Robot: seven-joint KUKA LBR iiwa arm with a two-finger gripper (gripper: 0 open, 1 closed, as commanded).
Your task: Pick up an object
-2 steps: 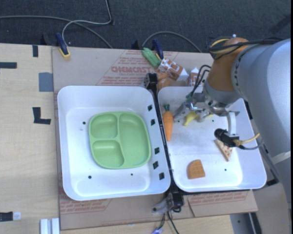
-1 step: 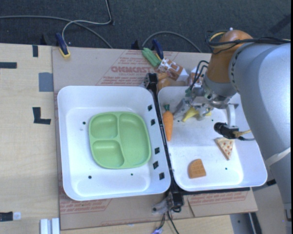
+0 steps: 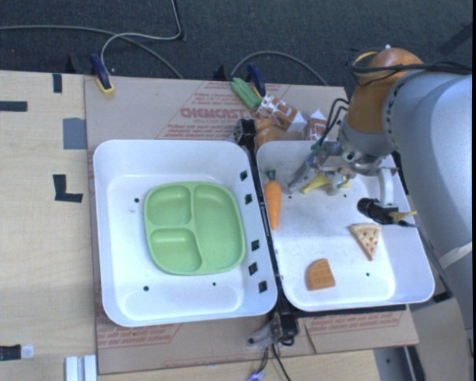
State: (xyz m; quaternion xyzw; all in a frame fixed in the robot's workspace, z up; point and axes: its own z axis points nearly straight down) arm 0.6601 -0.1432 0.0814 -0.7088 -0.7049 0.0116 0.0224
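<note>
You are seeing the tool point(image 3: 321, 173) hovering, grip unclear, over a yellow banana point(image 3: 317, 184) at upper right: light, stiff, slippery plastic, so pinch its middle.

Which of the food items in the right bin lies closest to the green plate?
The carrot, lying against the right bin's left wall; the cracker-like orange piece and pizza slice lie farther right.

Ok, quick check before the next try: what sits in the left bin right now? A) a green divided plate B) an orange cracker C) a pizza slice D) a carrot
A: the green divided plate lies in the left bin; the carrot sits in the right bin.
</note>
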